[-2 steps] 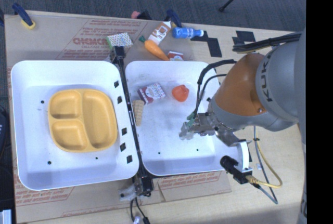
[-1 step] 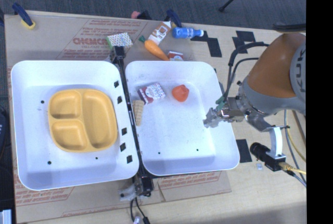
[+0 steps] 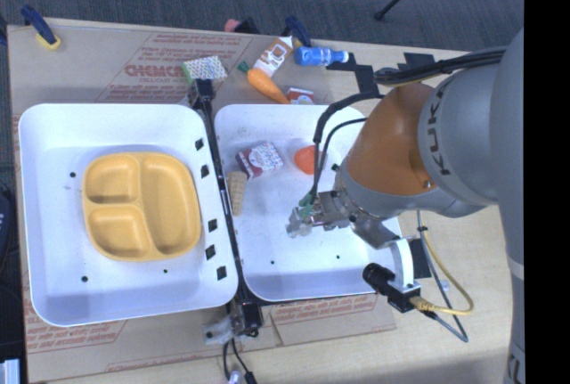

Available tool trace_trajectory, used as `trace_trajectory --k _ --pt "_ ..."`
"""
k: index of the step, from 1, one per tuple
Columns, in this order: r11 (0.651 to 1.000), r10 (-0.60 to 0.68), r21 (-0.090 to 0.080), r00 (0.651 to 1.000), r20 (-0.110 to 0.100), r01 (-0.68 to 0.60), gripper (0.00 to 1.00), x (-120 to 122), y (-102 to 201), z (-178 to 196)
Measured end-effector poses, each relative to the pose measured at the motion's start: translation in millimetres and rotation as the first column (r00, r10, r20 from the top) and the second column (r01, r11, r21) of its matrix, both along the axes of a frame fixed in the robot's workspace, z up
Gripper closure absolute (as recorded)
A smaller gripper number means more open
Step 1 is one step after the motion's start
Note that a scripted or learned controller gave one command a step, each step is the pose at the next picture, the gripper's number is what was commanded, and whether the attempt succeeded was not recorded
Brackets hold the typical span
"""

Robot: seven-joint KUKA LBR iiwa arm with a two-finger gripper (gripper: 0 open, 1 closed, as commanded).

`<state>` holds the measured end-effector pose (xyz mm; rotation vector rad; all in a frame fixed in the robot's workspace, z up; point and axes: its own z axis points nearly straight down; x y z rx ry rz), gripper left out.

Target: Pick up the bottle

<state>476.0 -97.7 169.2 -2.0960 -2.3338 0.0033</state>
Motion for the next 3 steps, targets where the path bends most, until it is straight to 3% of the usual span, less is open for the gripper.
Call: trace_trajectory --k 1,2,3 --pt "0.996 0.087 -0.001 0.996 0.004 -0.087 1.0 0.6 2.8 21.6" --pt "0.994 0.107 -0.001 0.994 0.003 -0.107 1.0 0.8 52.2 41.5" --pt "0.914 0.405 0.001 0.914 0.0 -0.405 1.0 -0.2 97.8 22.2"
